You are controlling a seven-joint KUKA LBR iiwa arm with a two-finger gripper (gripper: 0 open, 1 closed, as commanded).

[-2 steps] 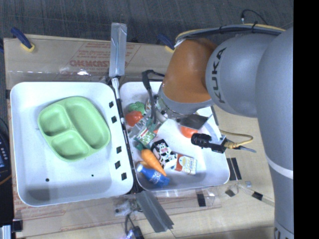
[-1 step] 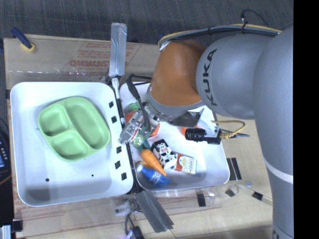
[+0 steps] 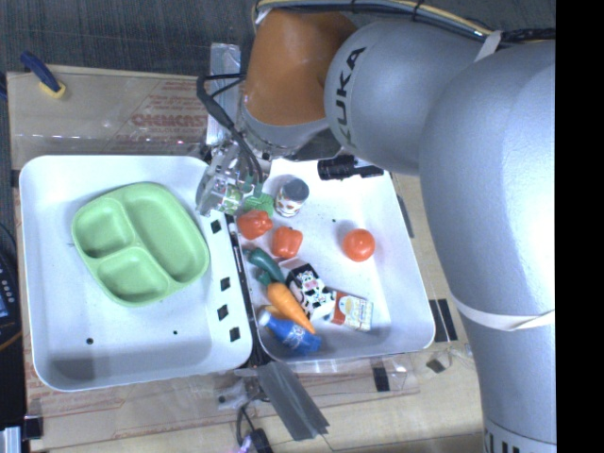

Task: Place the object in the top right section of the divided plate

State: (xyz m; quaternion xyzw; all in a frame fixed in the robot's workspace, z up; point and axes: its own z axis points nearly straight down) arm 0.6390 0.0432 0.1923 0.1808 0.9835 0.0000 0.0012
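A light green divided plate [image 3: 142, 243] lies in the left bin [image 3: 57, 173], tilted, with nothing in its three sections. My gripper [image 3: 229, 189] hangs over the wall between the two bins, at the right bin's top left corner. Just below it is a red fruit with green leaves [image 3: 253, 223], close to the gripper's tip; I cannot tell whether they touch. The arm's orange band and grey body cover the upper right of the view.
The right bin [image 3: 406, 281] holds a small can [image 3: 292, 196], a red pepper [image 3: 287, 242], a red-orange ball [image 3: 358, 243], a carrot [image 3: 288, 305], a cow-patterned piece [image 3: 304, 283], a small carton [image 3: 351, 311] and a blue item [image 3: 288, 336].
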